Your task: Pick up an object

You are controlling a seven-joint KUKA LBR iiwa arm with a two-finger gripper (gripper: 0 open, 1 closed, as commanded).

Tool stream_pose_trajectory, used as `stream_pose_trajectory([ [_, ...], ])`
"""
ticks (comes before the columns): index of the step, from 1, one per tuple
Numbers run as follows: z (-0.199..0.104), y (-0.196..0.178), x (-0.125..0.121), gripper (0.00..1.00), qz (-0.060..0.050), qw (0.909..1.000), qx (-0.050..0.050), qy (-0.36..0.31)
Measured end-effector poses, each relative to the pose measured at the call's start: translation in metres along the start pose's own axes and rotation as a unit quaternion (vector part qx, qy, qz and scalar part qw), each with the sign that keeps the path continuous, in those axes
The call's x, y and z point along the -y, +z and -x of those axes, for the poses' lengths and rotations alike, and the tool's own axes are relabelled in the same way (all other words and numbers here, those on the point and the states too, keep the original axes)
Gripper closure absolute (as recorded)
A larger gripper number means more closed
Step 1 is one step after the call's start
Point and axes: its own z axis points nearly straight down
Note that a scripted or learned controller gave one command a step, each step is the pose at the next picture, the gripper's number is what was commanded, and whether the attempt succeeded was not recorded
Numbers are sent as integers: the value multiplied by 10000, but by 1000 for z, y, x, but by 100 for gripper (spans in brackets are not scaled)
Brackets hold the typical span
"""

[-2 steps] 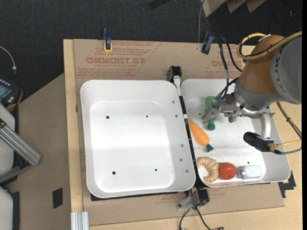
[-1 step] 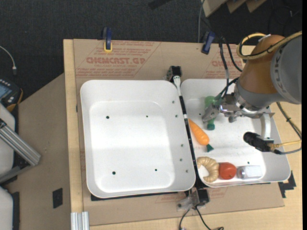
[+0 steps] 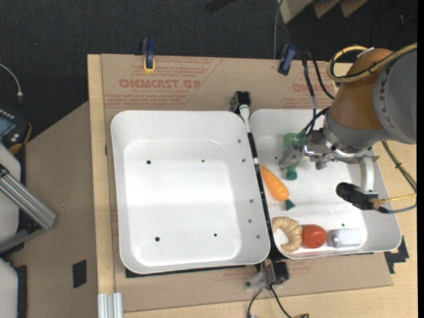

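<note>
The arm's pincer hangs low over the right bin, at a small green object near the bin's far left; whether its tips are apart or together cannot be told. An orange carrot lies nearer, by the divider. A croissant, a red piece and a clear bottle line the bin's near edge on the desk.

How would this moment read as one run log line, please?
arm: over right bin | gripper: at green object, grasp unclear | carrot, croissant, red object: lying in bin
</note>
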Motion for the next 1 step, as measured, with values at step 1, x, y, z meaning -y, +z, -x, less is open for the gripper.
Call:
stream_pose_trajectory([
  [1,0,0,0,0,0,10000,0,0],
])
